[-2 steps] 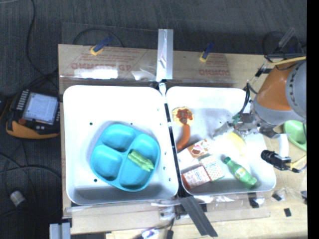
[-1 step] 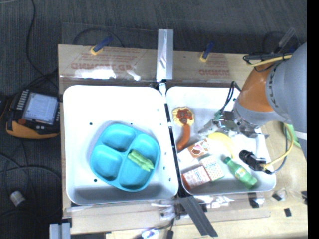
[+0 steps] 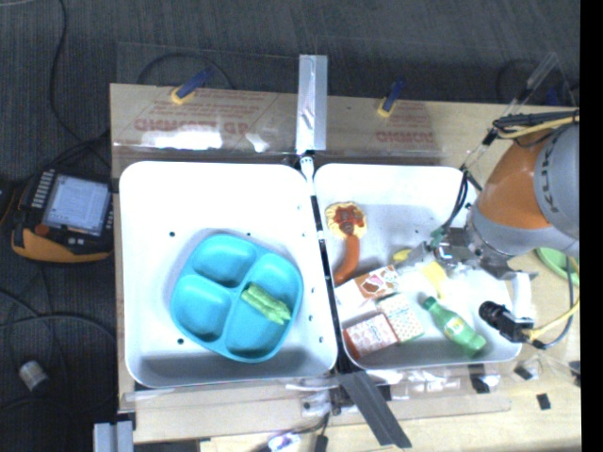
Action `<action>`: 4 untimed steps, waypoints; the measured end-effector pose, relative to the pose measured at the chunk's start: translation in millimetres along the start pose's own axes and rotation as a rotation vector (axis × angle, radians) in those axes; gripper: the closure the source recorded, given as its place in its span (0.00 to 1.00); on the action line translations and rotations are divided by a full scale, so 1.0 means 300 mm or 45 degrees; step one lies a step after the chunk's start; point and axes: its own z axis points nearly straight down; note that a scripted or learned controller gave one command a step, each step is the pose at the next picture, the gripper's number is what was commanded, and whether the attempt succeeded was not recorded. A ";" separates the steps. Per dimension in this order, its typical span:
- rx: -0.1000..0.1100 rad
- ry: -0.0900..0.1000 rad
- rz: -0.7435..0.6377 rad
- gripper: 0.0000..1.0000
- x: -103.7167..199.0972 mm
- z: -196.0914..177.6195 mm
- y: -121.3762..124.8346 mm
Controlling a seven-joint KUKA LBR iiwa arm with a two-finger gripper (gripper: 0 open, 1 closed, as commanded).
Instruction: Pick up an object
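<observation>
Overhead slanted view of two shallow white bins set side by side on the bench. The left bin (image 3: 151, 252) carries a blue divided plate (image 3: 236, 295) with a green pea-pod-like toy (image 3: 267, 303) lying in its right compartment. The right bin (image 3: 396, 191) holds the candidate objects: a small pizza-slice toy (image 3: 346, 217) near the dividing wall, an orange carrot-shaped piece (image 3: 348, 260) just below it, a red-and-white carton (image 3: 379, 283), a second small box (image 3: 369, 333) and a patterned packet (image 3: 404, 317) packed close together, and a green bottle (image 3: 453, 326) lying on its side toward the front right corner. A yellow item (image 3: 429, 273) lies near the wrist; its identity is unclear.

The arm (image 3: 528, 196) enters from the right, and its gripper (image 3: 443, 250) hangs low over the right part of the right bin, beside the yellow item and above the bottle. Whether the gripper is spread or pressed together cannot be told here, and no object is seen held.

Judged step: approach and selection. Good execution favours an isolated target, such as the bottle, approached across its narrow body and not along its length. The clustered boxes touch one another and offer little finger clearance. Descent should stay clear of the bin wall, and closure should be centred so the rounded bottle does not roll out.
</observation>
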 end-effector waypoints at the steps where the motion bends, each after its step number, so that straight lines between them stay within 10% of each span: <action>1: 0.025 0.003 -0.015 0.00 0.090 -0.151 0.146; 2: 0.008 0.006 -0.066 0.00 0.003 0.004 0.065; 3: 0.010 0.009 -0.069 1.00 0.004 -0.020 0.069; 4: 0.026 0.003 0.009 1.00 0.163 -0.321 -0.062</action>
